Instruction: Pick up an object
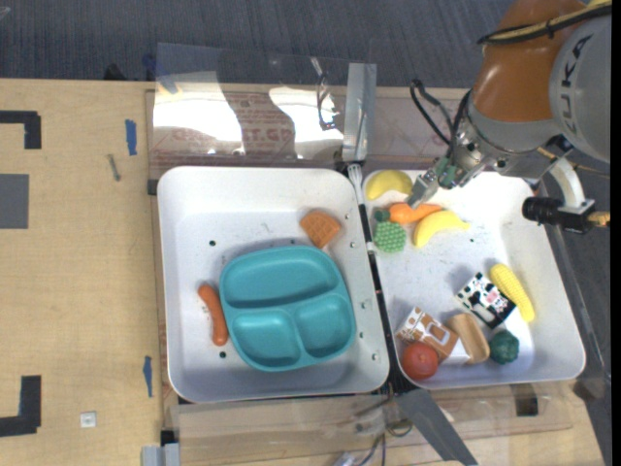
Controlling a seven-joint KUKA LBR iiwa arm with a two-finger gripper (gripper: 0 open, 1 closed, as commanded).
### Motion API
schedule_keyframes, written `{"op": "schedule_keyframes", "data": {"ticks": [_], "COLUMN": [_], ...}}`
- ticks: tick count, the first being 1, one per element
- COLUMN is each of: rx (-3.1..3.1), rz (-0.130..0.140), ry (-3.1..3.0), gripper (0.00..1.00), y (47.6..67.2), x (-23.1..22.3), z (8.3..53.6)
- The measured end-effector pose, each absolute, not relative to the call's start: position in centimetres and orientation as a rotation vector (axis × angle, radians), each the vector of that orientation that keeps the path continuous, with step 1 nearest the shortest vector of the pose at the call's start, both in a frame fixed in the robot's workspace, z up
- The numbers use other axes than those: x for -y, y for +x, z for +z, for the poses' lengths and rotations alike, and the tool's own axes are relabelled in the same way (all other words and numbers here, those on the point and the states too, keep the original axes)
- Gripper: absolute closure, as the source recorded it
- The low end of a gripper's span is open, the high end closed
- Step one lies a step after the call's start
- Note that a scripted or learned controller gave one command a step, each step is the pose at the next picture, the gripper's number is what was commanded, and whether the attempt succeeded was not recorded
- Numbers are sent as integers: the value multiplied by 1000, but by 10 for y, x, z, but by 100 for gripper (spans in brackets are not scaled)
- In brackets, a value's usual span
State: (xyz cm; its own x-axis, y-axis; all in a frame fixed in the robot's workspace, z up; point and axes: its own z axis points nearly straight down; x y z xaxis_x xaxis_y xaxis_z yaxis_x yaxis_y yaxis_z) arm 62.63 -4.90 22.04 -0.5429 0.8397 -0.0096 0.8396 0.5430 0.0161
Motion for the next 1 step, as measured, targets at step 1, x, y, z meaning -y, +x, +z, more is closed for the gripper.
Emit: {"op": "schedule_keyframes", "data": {"ticks": [1], "rx": [-2749], "rz": [6], "ry": [1496], "gripper": [100], "y": [625], "x": [51], "z": [225]}}
